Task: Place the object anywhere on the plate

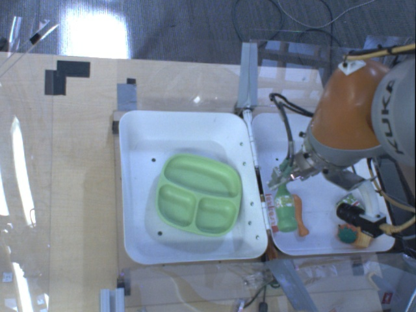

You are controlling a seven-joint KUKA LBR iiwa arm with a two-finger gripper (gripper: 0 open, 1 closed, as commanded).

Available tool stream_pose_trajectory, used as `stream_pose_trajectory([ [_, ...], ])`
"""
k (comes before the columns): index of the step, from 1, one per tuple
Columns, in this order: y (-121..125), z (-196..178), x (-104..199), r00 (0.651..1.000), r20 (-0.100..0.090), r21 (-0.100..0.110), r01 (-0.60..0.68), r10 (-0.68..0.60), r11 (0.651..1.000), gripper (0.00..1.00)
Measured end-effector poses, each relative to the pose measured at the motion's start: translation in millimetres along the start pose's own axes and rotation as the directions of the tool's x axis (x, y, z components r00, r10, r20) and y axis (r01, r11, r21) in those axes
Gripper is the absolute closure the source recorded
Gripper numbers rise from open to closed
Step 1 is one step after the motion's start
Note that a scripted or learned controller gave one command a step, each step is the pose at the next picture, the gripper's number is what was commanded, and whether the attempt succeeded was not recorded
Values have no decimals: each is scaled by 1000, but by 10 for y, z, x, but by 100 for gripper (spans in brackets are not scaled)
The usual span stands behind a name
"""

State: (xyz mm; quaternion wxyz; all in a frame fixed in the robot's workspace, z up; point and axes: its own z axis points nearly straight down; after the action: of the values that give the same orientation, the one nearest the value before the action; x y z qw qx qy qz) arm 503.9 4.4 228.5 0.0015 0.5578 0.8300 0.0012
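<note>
While the gripper (285, 177) hovers by the right bin's (325, 207) left wall, its grip can't be told. Green bottle (284, 212) lies just beside it along that wall; green plate (198, 194) sits mid left bin (140, 174).

One worktop (65, 174) carries two shallow white bins side by side: one left bin (136, 174) and one right bin (322, 203). One green plate (198, 194) lies in the left bin. It has three compartments, one long and two smaller. The right bin holds three loose things: one green bottle (284, 212), one orange carrot-shaped piece (299, 217), and one small green and yellow item (349, 234), too small to identify. One robot arm (351, 109) with one claw (286, 174) is above the right bin.
</note>
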Motion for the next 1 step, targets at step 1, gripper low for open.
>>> stream_pose_trajectory([
  [1, 684, 446, 260, 996, 0, 0, 87, -87, 996, 100],
])
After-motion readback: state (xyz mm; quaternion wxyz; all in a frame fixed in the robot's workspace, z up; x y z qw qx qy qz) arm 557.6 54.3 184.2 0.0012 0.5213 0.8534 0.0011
